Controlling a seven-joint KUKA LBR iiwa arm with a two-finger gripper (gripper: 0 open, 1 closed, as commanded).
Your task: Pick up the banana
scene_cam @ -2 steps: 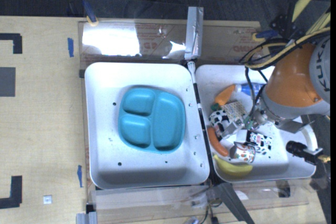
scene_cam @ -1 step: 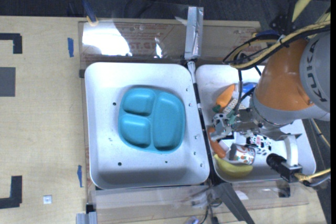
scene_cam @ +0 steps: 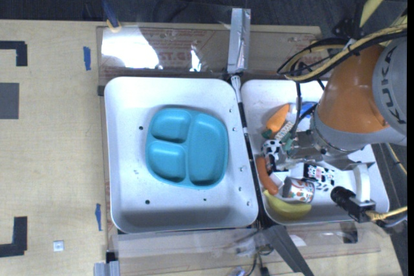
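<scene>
You have two white bins side by side on the bench; the left bin [scene_cam: 123,158] holds a blue divided plate [scene_cam: 187,145] lying flat at its middle, with three compartments, two small ones toward nine o'clock and one long one toward three o'clock; the right bin [scene_cam: 259,90] is crowded with small things; the banana [scene_cam: 288,207] lies at the six o'clock edge of that bin, a yellow curve against the front wall, just beside the corner next to the divider; a long orange piece [scene_cam: 265,179] lies just above it toward eleven o'clock, along the wall shared with the left bin; another orange piece [scene_cam: 278,118] sits toward twelve o'clock, tilted; a small black-and-white spotted thing [scene_cam: 272,147] lies between the two orange pieces; the arm [scene_cam: 352,103] comes in from three o'clock, its orange band over the right bin, wrist bent down; the gripper [scene_cam: 299,185] hangs low over the bin just above the banana; you cannot tell from this view how it is set, nor whether it touches the fruit.
</scene>
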